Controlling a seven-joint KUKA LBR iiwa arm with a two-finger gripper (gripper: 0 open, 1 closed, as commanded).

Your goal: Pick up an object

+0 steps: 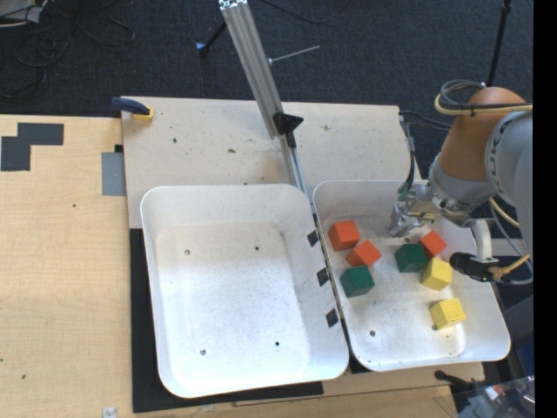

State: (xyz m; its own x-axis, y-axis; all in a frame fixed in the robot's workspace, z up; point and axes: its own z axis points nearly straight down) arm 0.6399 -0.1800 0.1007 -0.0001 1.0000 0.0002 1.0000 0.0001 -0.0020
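Blocks (pixel 345 233) — cubes, no long axis — lie scattered; gripper (pixel 406 223) state unclear.

The grey KUKA arm (pixel 509 159) reached in from the right, its orange band (pixel 474 138) above a downward-bent wrist, the two-finger gripper (pixel 406 223) pointing down and hanging low, nothing visible between its fingers

A blue-handled clamp (pixel 132 107) and slanted aluminium rail (pixel 258 64) — cables (pixel 35 7) beyond.
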